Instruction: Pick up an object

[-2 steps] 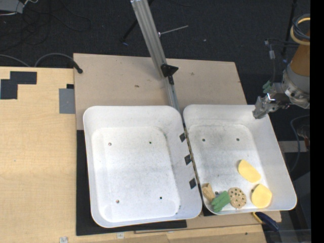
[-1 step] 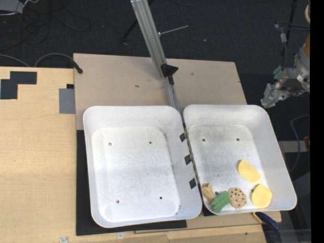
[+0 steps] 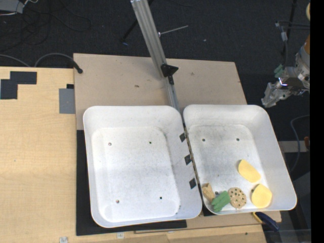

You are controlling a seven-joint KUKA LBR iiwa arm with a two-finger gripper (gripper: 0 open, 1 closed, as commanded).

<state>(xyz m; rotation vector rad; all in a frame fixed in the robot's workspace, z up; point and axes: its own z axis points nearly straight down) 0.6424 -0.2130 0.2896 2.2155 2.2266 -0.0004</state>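
two white bins side by side on the table (image 3: 202,80). left bin (image 3: 134,166) shows a bare, scuffed floor with small holes. right bin (image 3: 228,135) holds all the pieces, bunched at its 5 o'clock corner.

pieces in right bin: yellow oval (image 3: 249,171) lying flat, highest of the group. second yellow oval (image 3: 261,196) just below it at 5 o'clock, near the bin's wall. round brown cookie (image 3: 236,197) at 9 o'clock of the second oval, close beside it. green piece (image 3: 220,202) touching or almost touching the cookie's 9 o'clock side. small tan block (image 3: 207,191) at 10 o'clock of the green piece, against the bin's inner wall.

end effector (image 3: 270,96) sits outside the right bin, off its 2 o'clock corner, over dark floor, well apart from the pieces. nothing seen between its fingers; open or closed, cannot tell at this size.

slanted metal rail (image 3: 152,39) runs from 12 o'clock down to the gap between bins. black clips (image 3: 187,158) line that gap.
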